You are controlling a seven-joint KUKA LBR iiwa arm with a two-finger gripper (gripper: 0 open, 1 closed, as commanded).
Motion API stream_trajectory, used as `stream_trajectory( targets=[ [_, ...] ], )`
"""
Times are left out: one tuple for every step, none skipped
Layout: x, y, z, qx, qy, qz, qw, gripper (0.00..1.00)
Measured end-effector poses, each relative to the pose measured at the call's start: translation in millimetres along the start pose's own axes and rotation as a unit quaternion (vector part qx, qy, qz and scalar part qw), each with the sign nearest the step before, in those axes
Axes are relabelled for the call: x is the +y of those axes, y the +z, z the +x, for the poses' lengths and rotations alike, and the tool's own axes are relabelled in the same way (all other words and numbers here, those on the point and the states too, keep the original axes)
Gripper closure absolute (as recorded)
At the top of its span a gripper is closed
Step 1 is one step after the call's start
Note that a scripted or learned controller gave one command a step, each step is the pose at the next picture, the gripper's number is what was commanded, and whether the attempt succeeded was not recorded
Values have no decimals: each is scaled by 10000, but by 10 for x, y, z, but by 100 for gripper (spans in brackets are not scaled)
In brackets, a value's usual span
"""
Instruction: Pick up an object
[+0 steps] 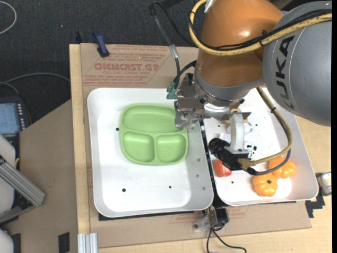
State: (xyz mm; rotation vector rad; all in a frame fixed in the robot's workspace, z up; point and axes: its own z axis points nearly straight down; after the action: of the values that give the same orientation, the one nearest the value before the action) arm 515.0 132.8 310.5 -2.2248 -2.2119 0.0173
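A green divided plate [154,134] is seen lying flat in the left bin [105,183]. The gripper [185,117] is held low over the plate's upper right corner, beside the wall between the bins; its state cannot be told. In the right bin [295,191], two orange pumpkins [271,177] are set near a red piece [221,168].

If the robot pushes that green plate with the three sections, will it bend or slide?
The green divided plate looks like moulded plastic, so it probably stays stiff. It lies flat in the left bin, whose floor looks smooth, so it would likely slide rather than tip. It seems light for its size.
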Motion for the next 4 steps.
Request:
stream_trajectory(
  targets=[
    [-376, -846, 233, 46, -49, -99, 9999, 100],
    [-383, -1691, 910, 58, -69, -111, 9999, 100],
    [-375, -1236, 212, 7, 5, -21, 10000, 100],
    [-379, -22, 537, 1, -37, 14, 10000, 100]
  ],
)
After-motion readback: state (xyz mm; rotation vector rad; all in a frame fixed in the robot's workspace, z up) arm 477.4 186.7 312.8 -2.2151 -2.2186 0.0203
